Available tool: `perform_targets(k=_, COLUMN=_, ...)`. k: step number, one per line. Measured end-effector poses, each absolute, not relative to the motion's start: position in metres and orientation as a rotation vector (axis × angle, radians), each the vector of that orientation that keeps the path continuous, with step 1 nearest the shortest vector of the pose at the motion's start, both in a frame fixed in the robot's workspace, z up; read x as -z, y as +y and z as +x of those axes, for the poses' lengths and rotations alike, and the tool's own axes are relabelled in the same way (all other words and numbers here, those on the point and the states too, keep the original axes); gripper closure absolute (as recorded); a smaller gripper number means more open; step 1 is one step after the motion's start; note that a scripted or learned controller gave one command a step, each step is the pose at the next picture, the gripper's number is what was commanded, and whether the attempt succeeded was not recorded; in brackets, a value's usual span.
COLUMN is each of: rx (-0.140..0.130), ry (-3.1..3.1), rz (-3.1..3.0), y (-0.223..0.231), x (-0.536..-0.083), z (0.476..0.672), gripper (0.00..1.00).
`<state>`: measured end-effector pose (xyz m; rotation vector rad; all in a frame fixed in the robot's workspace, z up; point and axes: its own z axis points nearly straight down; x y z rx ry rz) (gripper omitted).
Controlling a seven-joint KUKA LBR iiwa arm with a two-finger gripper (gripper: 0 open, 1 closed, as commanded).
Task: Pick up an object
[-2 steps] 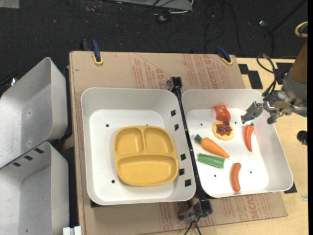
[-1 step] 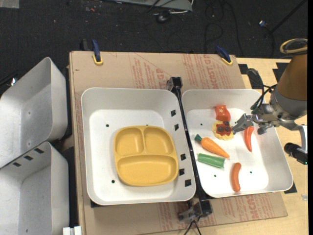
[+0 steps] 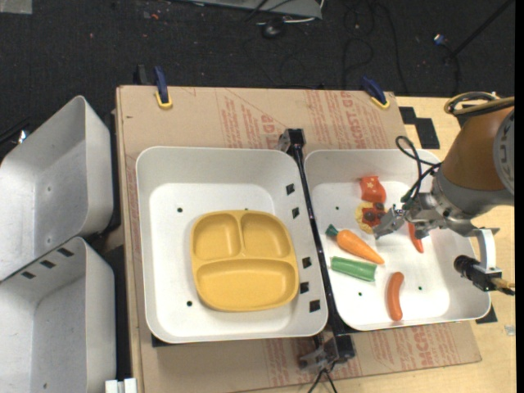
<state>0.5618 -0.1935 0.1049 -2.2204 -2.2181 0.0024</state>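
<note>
Two bins [image 3: 155,178] touch; jaws [image 3: 391,222] hover right, grip state unclear, beside the carrot [image 3: 359,246].

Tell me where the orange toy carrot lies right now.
The orange toy carrot lies in the right white bin, near its left wall, just above the green toy pod and left of the claw.

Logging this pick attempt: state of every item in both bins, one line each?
yellow divided plate: flat in left bin, compartments bare
carrot: lying in right bin, untouched
green pepper: lying just below the carrot
sausage: lying loose near the front wall
red toy: lying near the back
small dark-and-yellow item: lying beside the end effector, grasp unclear
</note>
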Motion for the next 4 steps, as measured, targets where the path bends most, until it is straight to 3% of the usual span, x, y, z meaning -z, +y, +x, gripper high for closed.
perform_targets(k=1, rx=0.001, ry=-2.221, rz=-2.224, y=-0.194, x=-0.118, z=0.563, gripper=1.00)
perform_targets(k=3, rx=0.003, ry=-2.227, rz=-2.224, y=-0.203, x=-0.231, z=0.562, gripper=1.00)
perform_targets(k=4, rx=0.003, ry=-2.227, rz=-2.222, y=-0.203, x=-0.254, z=0.563, gripper=1.00)
